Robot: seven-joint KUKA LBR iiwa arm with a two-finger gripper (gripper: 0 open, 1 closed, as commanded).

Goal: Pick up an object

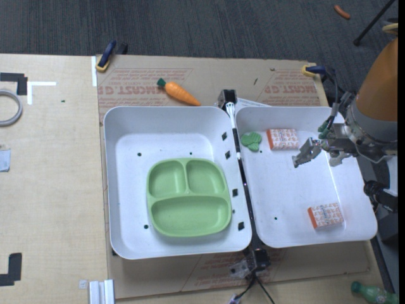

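You see the gripper [308, 152] over the right bin [354, 233], near its right edge and toward the far side, with nothing visible between its fingers; how far they are spread you cannot tell from this angle. In that bin, one box [282, 138] lies by the far edge, a green piece [252, 141] sits just left of it in the far left corner, and a second box [326, 216] lies near the near right corner. The left bin [126, 233] holds a green tray [188, 197] at its middle. A carrot [178, 92] rests on the bench beyond the left bin's far edge.
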